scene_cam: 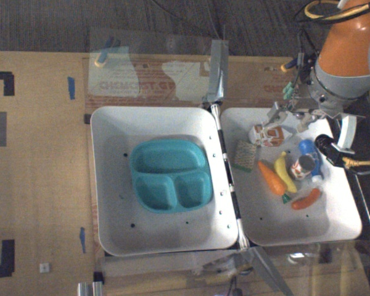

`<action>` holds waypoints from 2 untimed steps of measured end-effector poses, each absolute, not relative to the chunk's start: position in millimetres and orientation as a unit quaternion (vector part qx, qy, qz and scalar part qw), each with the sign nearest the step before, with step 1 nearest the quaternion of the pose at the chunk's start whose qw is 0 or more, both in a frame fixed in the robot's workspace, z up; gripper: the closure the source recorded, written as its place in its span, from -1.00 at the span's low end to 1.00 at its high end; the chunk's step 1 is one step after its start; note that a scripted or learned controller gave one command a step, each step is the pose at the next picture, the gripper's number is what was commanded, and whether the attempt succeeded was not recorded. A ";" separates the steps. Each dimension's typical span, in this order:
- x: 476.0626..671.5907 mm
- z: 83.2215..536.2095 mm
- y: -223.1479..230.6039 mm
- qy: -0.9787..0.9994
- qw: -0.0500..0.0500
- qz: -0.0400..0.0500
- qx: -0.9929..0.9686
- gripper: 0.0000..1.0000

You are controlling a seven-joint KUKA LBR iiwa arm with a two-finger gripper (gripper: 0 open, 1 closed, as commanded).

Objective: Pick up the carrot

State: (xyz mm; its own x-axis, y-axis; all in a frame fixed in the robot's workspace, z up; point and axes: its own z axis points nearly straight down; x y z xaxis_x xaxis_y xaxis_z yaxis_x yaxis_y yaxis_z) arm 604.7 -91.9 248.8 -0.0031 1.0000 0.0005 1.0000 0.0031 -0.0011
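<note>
Presently unable to tell whether the jaws were parted or closed. Positioned over the far edge of the right-hand shallow white bin (342,224): the two-finger gripper (288,113), at the end of the grey arm with orange band (348,42). Directly below the gripper, and possibly touching it: a small white-and-red carton-like object (266,134). Not seen between the fingers: any object.

Located near the middle of the right-hand bin, lying tilted and well apart from the gripper: the orange tapered carrot (272,177). Just beside the carrot, on its right: a yellow curved banana (286,172). Left of the carrot: a small speckled rectangular sponge-like block (245,155). Right of the banana: a blue-capped object with grey and red parts (306,161). Near the carrot's lower end: a red-orange elongated pepper-like piece (306,199).

Seated in the left-hand shallow white bin (111,221): a teal three-compartment plastic tray (171,175).
</note>
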 end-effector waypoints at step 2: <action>541.8 88.9 -98.8 -0.701 -0.003 -0.004 -0.713 -1.00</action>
State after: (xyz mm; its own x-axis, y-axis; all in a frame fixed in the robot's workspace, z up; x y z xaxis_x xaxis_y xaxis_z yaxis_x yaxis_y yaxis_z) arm 541.8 -98.8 88.9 0.0168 0.9999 0.0015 0.9998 -0.0168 0.0094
